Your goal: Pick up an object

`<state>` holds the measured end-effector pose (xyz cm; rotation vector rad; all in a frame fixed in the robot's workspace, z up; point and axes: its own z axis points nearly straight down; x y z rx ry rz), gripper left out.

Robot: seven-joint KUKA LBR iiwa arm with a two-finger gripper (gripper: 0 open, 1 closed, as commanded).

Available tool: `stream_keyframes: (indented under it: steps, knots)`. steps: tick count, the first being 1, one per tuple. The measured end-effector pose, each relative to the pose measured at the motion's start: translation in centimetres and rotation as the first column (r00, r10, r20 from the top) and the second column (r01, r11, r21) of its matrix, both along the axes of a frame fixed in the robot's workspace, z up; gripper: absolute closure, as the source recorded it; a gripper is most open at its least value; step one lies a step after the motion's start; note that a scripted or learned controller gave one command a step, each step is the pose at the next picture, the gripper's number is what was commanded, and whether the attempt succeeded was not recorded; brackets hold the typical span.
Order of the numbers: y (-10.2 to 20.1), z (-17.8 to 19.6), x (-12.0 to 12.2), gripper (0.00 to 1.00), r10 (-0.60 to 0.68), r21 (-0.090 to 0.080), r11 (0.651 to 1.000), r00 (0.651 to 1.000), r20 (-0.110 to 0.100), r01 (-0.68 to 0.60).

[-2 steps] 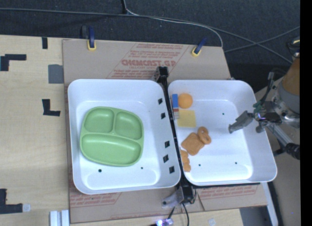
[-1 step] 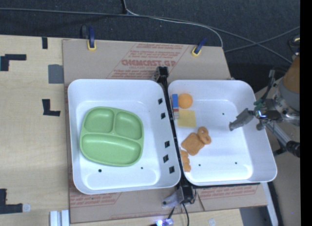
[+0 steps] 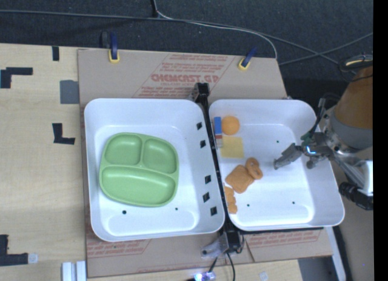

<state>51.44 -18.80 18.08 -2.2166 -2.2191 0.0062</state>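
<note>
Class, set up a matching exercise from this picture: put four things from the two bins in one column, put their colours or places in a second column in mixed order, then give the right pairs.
Things:
1. divided plate
2. round ball
3. flat square piece
4. pincer

Descriptions:
A. pale yellow, just below the ball
B. green, in the left bin
C. grey, over the right bin, right of the food pieces
D. orange, near the right bin's top left corner

Pairs: 1-B, 2-D, 3-A, 4-C
</note>
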Motion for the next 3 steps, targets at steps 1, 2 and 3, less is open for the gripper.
stream_keyframes:
  steps: [1,2,3]
  knots:
    - [0.1,-6.5,-0.4,0.00,-0.001,0.001,1.000,1.000,-0.001,0.001]
    - [0.1,-9.7,-0.4,0.00,0.000,-0.002,1.000,1.000,0.006,0.000]
    - [0.0,-8.4,-0.3,1.00,-0.001,-0.006,1.000,1.000,0.010,0.001]
